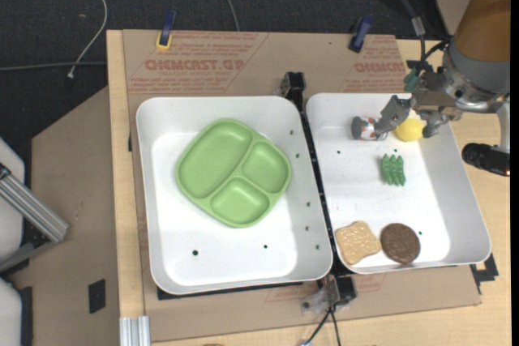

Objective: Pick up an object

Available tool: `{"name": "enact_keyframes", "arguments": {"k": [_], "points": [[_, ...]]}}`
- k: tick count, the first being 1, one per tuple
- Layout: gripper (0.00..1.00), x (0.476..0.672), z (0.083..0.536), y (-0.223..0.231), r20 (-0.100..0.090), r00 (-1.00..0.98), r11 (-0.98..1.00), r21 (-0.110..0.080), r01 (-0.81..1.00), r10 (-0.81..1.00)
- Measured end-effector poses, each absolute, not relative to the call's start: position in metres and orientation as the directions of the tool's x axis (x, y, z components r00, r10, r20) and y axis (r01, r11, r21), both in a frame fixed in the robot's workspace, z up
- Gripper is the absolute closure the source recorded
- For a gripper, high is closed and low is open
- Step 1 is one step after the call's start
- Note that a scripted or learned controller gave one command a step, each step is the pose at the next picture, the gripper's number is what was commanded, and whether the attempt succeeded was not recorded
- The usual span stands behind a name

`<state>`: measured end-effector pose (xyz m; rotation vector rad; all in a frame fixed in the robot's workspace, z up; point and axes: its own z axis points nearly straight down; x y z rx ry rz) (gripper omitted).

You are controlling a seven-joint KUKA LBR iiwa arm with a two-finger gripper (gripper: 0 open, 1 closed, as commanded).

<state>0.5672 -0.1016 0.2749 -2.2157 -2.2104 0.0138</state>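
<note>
Seemingly the two-finger gripper (411, 119) straddles the small round yellow plastic toy (409, 129) at the right bin's upper part — light, stiff, slick — fingers spread, not clamped; grip its middle.

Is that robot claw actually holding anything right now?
It cannot be told. The gripper sits low over the yellow object in the right bin, but no grasp is clearly visible.

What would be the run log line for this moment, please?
gripper: over right bin, beside yellow object | grasp: unconfirmed | green tray: left bin
</note>
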Motion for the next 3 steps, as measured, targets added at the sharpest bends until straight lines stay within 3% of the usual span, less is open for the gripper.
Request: {"name": "enact_keyframes", "arguments": {"k": [1,3], "points": [[0.0,0.569,0.282,-0.101,0.001,0.0,0.0,-0.002,1.0,1.0],[0.0,0.572,0.175,-0.094,0.002,0.0,0.0,-0.007,1.0,1.0]]}}
